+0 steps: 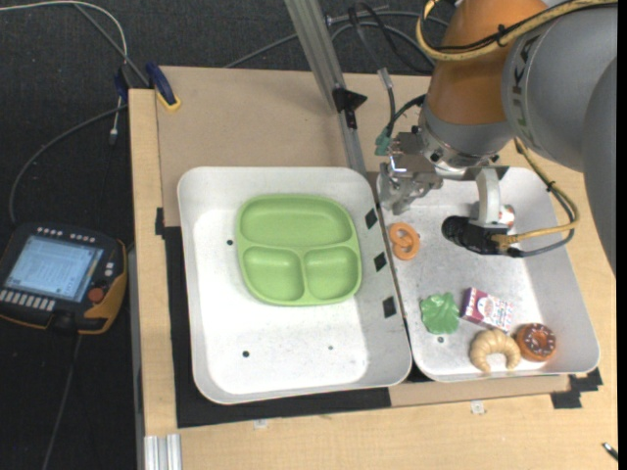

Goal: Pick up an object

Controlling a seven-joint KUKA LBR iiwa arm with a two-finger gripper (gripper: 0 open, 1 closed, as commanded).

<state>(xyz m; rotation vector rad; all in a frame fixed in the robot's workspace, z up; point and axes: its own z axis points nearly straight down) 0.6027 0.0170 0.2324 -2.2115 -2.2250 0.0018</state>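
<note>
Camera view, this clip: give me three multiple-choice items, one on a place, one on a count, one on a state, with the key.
1. Where does the green divided plate lie?
A. in the left bin
B. in the right bin
C. on the bare bench

2. How many compartments does that plate have?
A. two
B. three
C. five

3. How does the croissant stand to the gripper?
A. clamped in it
B. lying in the right bin, apart from it
C. hanging under it

Key: 1 A, the plate rests inside the left bin. 2 B, one long section above two smaller ones. 3 B, the croissant sits near the front of the right bin, beside the chocolate donut, while the gripper is near the bin's back left.
</note>
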